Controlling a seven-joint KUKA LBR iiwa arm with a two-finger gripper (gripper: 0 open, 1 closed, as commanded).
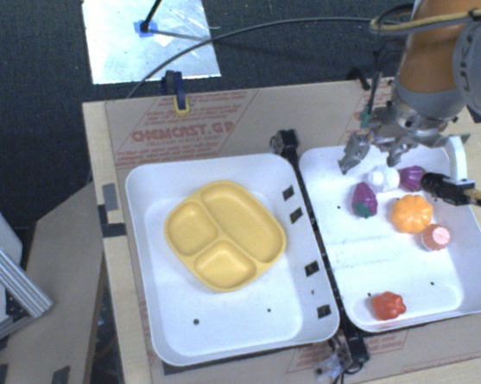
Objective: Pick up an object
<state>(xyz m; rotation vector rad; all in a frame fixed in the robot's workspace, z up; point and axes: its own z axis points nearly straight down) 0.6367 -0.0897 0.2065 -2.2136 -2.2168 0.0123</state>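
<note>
My gripper (374,159) hangs over the far end of the right bin (474,288), open, with its two fingers spread apart. Just below and between them lies a small white object (384,179), with nothing gripped. A purple eggplant with a green cap (363,199) lies to its left and a smaller purple piece (412,178) to its right. Nearer the front sit an orange pumpkin (411,213), a pink round piece (436,237) and a red pepper (387,304).
The left bin (170,326) holds a yellow divided plate (224,234). A black ridge with clips (307,222) separates the two bins. The grey arm with its orange band (439,41) comes in from the upper right.
</note>
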